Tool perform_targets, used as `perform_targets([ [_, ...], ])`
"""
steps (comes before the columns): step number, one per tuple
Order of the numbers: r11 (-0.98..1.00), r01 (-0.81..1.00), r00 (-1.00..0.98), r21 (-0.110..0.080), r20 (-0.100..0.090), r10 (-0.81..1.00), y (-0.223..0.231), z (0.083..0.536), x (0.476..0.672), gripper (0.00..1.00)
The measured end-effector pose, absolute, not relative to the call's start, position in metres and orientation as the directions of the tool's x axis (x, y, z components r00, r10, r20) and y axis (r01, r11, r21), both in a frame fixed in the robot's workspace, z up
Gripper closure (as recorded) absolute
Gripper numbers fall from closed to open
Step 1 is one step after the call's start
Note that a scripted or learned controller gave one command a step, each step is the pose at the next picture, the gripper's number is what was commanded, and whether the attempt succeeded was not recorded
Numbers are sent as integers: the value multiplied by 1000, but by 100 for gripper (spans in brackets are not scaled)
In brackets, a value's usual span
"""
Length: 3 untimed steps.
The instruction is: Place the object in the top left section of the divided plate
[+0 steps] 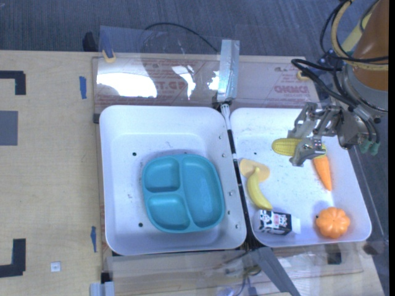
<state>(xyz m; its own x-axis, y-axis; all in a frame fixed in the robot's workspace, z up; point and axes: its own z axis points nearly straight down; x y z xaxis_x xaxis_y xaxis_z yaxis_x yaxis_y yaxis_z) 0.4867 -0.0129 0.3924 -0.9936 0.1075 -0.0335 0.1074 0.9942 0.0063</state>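
Because the tool hangs right over the husk end of the corn cob, I can't tell whether it is spread or pinching anything. The cob lies in the right bin, long axis roughly left-right, its rounded yellow tip pointing toward the divided plate in the left bin. I'd worry about a grip so near one end: the cob could swivel or slip out, or nudge the carrot just beside it.

The pincer sits at the corn; the divided plate lies in the left bin.
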Motion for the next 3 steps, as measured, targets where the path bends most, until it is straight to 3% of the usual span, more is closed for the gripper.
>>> perform_targets([
  [3,994,111,-992,12,-62,112,-12,427,492,100],
])
